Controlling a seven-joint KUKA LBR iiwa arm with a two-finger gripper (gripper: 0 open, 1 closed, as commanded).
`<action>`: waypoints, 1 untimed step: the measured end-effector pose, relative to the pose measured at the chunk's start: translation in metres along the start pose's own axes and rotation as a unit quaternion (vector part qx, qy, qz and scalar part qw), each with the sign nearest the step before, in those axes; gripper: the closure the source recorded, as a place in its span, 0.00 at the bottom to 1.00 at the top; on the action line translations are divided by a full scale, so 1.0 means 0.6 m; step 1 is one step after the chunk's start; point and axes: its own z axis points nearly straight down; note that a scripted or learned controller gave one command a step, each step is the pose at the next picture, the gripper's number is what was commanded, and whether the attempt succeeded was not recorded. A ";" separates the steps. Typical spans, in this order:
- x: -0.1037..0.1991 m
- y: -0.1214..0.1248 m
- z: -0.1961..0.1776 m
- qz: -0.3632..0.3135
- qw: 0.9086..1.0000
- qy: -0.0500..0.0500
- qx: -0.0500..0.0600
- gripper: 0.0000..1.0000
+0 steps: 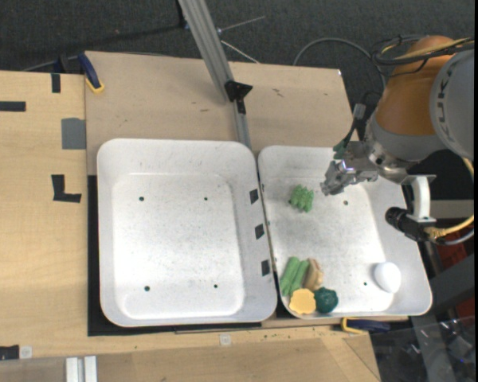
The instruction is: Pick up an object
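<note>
Progress: nothing has been lifted yet; the hand [334,183] hangs over the upper part of the right bin [358,237], and no object shows between its fingers.
Hand: dark and small against the white bin, so whether it is wide or narrow cannot be told.
Nearest object: a small green block [301,199] lies just beside the hand, toward the bin's left side, apart from it (probably the likeliest target, judged from position alone).
Other candidates: a green stick [291,272], a tan piece [312,274], a yellow disc [302,302] and a dark green lump [326,299] crowd the bin's near left corner; a white ball [386,277] sits alone at its near right.
Left to do: lower, close on an object, raise it.
Surface: the left bin [179,229] adjoins the right one on a pale wooden tabletop [167,94].
Room: dark carpet [319,14] beyond, a slanted metal pole [211,38], loose cables [323,48] behind.
</note>
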 end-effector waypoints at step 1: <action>0.001 0.000 0.009 0.000 1.000 0.000 0.003 1.00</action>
